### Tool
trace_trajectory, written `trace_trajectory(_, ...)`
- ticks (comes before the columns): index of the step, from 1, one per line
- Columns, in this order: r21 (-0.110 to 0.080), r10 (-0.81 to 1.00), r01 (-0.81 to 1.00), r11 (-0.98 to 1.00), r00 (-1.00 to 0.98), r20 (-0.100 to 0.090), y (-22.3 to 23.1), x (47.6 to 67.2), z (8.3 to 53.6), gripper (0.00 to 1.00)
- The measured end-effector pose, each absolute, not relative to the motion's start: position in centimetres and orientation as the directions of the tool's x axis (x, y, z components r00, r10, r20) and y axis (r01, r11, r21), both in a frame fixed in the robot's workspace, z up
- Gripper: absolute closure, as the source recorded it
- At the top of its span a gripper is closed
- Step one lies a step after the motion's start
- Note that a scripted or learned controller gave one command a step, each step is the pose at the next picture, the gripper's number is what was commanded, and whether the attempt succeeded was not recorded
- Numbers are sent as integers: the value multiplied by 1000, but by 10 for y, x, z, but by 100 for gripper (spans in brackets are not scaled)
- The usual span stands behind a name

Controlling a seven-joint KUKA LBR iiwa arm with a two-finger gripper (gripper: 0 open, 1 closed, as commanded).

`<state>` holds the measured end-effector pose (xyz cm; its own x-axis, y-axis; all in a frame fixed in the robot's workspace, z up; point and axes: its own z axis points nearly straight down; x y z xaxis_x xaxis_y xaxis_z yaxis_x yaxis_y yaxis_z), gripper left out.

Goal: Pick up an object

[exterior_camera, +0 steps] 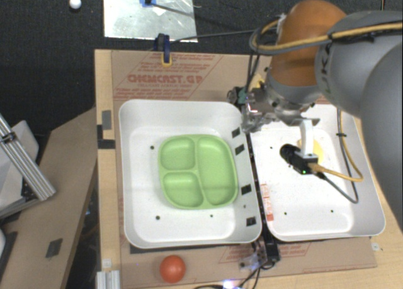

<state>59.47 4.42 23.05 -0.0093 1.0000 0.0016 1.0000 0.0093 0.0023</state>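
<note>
In the left bin (pixel 135 155), the green divided plate (pixel 196 171) lies flat, clear of the walls. I judge it light, stiff, slick plastic, so its raised rim or a divider ridge looks the best hold. Rightward, my gripper (pixel 255 116) hangs over that bin's right wall; I cannot tell whether it is open.

There's a single camera, fixed high over the surface (pixel 208 67) and tilted down at a slant. From middling range it takes in the whole of the left bin (pixel 140 131) and the right bin (pixel 308 209), while the arm (pixel 368 70) looms in from the right, close to the lens.
</note>
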Motion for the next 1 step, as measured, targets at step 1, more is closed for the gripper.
trace_trajectory(1,1,1000,1000,9,-9,1,88,590,224,100)
